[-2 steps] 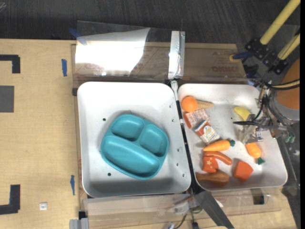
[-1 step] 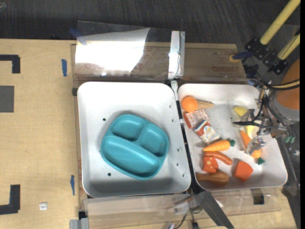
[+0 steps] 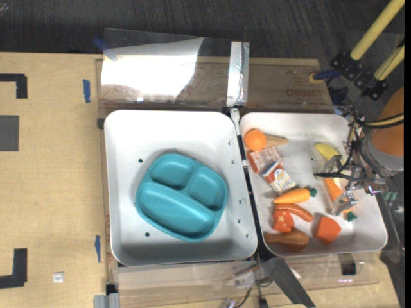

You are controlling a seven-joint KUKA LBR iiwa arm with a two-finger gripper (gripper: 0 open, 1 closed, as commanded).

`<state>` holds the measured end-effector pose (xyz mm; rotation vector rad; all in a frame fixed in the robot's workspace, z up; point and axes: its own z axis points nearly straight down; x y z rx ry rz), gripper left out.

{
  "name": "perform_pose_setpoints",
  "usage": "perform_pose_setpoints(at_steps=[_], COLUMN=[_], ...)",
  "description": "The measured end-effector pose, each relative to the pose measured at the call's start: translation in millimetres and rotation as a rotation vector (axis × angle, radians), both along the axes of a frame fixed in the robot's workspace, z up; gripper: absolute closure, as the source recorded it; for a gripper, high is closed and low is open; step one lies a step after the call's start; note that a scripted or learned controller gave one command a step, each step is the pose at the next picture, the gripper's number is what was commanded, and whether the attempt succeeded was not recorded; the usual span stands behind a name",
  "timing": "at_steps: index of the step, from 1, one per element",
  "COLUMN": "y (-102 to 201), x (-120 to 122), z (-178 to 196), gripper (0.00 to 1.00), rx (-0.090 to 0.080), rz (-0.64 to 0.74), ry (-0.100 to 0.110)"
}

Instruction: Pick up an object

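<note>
The right white bin [image 3: 302,122] holds several toy foods. Among them are an orange ball [image 3: 255,138], a red and white snack pack [image 3: 270,166], a carrot [image 3: 292,196], a red pepper [image 3: 284,219], a brown loaf [image 3: 287,239], an orange-red block [image 3: 327,229] and a yellow piece [image 3: 326,151]. My gripper [image 3: 340,186] reaches in from the right and hangs low over the bin's right side. It is directly at a small orange wedge [image 3: 332,188]. Its metal parts and cables partly cover that wedge, and I cannot make out whether the wedge is gripped.
The left white bin [image 3: 122,133] holds a teal divided plate [image 3: 182,195]. A raised divider [image 3: 244,172] separates the two bins. The arm's orange band [image 3: 392,140] sits just beyond the right bin's rim. Yellow struts [image 3: 379,21] stand at the back right.
</note>
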<state>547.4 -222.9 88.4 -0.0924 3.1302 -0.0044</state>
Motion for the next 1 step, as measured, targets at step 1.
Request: perform_pose_setpoints(at_steps=[1], y=[-0.1], x=[4.7], z=[14.5], gripper=[1.0], rx=[-0.005], rz=[0.001], ry=[-0.015])
